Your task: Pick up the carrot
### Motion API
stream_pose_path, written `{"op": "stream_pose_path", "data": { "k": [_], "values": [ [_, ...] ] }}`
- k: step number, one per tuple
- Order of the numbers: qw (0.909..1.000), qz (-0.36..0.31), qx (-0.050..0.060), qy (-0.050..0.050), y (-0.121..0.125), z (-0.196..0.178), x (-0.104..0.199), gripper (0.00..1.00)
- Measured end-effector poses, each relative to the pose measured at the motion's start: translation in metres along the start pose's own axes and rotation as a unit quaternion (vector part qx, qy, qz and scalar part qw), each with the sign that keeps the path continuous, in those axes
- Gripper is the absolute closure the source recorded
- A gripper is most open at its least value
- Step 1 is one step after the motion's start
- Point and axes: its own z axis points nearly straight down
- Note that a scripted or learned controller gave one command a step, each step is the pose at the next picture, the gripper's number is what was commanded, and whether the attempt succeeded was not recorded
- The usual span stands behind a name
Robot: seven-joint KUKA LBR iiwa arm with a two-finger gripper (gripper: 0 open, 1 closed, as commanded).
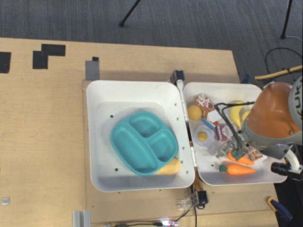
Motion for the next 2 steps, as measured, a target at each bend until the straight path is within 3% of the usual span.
{"op": "stream_pose_path", "data": {
  "k": [1,2],
  "values": [
    [1.0,0.0,0.0,0.0,0.0,0.0,0.0,0.0],
    [0.9969,0.079,0.003,0.002,0.008,0.011,0.013,0.0]
  ]
}}
